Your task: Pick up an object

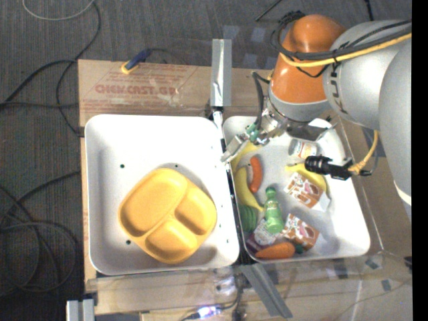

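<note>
The right bin (pixel 354 236) holds a heap of small items: a yellow banana (pixel 245 187), a red sausage (pixel 255 173) lying on it, a green bottle (pixel 272 209), an orange carrot (pixel 275 251), a dark green vegetable (pixel 249 217) and two printed packets (pixel 306 190) (pixel 299 230). My gripper (pixel 244 142) hangs low over that bin's top left corner, just above the banana's upper end and close to the wall between the bins. Nothing is visibly held in it. The orange wrist band (pixel 304 65) and grey arm cover the bin's far edge.
A yellow compartment tray (pixel 168 214) lies in the left bin (pixel 107 146). Brown cardboard (pixel 134 89) sits behind that bin. A black connector with a yellow cable (pixel 328 166) juts over the right bin. Cables run across the dark floor at the left.
</note>
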`<act>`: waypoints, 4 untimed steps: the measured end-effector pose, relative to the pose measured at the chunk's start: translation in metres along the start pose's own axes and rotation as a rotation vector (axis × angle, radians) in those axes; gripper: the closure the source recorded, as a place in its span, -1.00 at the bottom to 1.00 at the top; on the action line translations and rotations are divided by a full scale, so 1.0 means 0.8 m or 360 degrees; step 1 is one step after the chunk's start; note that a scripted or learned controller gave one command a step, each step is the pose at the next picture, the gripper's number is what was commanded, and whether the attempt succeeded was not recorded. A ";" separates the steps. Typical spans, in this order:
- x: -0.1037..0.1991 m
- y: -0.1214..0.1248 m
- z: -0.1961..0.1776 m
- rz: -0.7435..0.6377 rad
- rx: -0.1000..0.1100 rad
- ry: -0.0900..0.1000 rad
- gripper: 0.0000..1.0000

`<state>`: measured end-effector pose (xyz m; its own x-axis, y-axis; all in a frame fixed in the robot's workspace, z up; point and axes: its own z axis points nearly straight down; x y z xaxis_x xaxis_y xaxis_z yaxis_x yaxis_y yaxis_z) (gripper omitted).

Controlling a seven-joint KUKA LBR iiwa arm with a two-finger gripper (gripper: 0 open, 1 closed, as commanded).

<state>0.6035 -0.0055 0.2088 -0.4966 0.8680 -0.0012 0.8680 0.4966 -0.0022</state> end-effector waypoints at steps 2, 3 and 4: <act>-0.055 -0.031 0.031 -0.0912 -0.0005 -0.0001 -1.00; -0.123 0.003 0.144 -0.1106 -0.0008 -0.0003 -1.00; -0.122 0.004 0.132 -0.1104 -0.0018 -0.0004 1.00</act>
<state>0.6550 -0.0890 0.1033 -0.9367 0.3502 -0.0054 0.3502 0.9367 0.0070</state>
